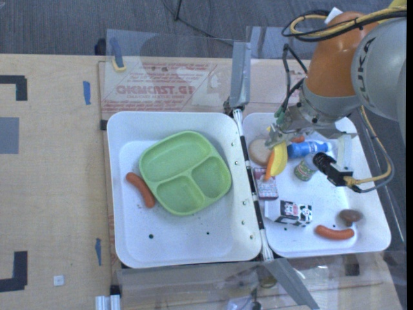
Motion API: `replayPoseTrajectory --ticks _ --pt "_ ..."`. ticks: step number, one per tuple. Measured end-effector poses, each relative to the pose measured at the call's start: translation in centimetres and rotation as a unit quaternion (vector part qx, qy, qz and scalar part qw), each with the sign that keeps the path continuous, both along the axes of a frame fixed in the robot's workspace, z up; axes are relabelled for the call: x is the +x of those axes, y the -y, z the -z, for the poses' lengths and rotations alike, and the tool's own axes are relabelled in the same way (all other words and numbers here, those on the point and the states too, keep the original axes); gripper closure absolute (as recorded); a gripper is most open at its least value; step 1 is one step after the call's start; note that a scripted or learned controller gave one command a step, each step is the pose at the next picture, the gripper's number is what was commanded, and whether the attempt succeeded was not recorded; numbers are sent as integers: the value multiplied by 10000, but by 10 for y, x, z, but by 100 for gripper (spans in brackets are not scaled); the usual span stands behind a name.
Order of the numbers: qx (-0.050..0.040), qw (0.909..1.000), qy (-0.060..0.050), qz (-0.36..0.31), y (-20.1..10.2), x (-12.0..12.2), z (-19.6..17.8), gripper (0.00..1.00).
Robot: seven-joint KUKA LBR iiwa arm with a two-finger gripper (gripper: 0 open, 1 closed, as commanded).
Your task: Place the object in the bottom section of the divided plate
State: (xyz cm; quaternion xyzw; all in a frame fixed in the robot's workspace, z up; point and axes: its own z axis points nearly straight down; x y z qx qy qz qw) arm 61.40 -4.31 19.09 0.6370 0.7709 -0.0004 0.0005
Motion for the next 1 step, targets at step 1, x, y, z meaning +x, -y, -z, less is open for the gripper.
replayPoseTrajectory --ticks 1 --pt "0 9893 29 -1460 -100 53 -49 100"
